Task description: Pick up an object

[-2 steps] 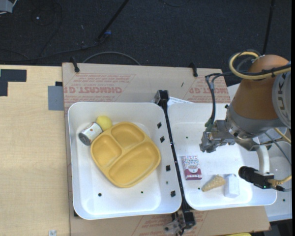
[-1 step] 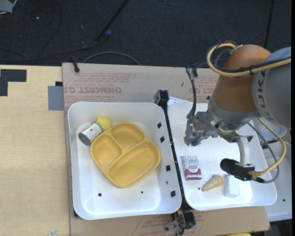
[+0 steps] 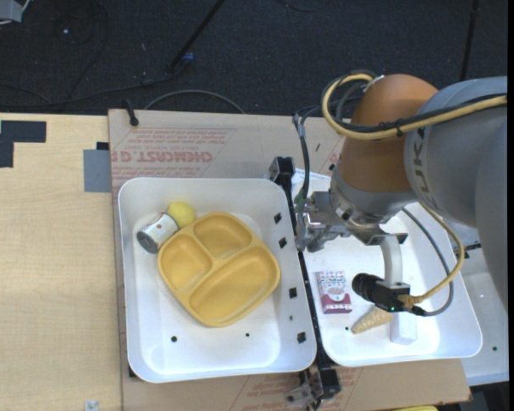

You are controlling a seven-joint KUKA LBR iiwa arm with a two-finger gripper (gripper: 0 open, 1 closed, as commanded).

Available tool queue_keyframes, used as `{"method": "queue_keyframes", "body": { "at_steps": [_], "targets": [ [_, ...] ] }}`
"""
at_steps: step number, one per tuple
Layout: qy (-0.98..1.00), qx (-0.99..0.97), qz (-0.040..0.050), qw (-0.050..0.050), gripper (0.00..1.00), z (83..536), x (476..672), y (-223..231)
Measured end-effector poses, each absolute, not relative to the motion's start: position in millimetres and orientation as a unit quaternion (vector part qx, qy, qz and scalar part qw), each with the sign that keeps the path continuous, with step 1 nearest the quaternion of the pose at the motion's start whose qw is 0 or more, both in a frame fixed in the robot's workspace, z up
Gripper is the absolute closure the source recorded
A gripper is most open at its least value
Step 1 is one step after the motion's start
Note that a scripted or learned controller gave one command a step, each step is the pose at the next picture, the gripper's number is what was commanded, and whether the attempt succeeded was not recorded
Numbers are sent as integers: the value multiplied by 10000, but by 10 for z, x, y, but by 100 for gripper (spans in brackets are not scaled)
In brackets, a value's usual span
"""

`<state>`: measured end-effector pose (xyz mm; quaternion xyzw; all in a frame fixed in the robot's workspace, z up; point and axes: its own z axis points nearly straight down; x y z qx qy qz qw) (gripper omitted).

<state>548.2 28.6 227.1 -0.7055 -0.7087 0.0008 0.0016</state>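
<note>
Left bin (image 3: 150, 354): yellow divided plate (image 3: 218, 268), yellow ball (image 3: 182, 212), grey can (image 3: 157, 232) on side. Right bin (image 3: 454, 345): red packet (image 3: 332, 291), tan cone (image 3: 370, 320).

Bench (image 3: 43, 272): pale wood top, black and grey square marks at 10 o'clock | cardboard sheet (image 3: 197, 144): flat on bench, red print, beneath both bins | white bin (image 3: 154, 349): shallow, at centre | second white bin (image 3: 450, 336): at 4 o'clock, just beside the first

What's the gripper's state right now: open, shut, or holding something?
Gripper: cannot be told from this view. It hangs over the left edge of the right bin, near the red-and-white packet.
</note>
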Motion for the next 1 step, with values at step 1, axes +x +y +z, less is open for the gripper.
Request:
{"method": "queue_keyframes", "body": {
  "at_steps": [1],
  "targets": [
    [-7090,-7052,4,17,100,2316,5572,842]
  ]
}}
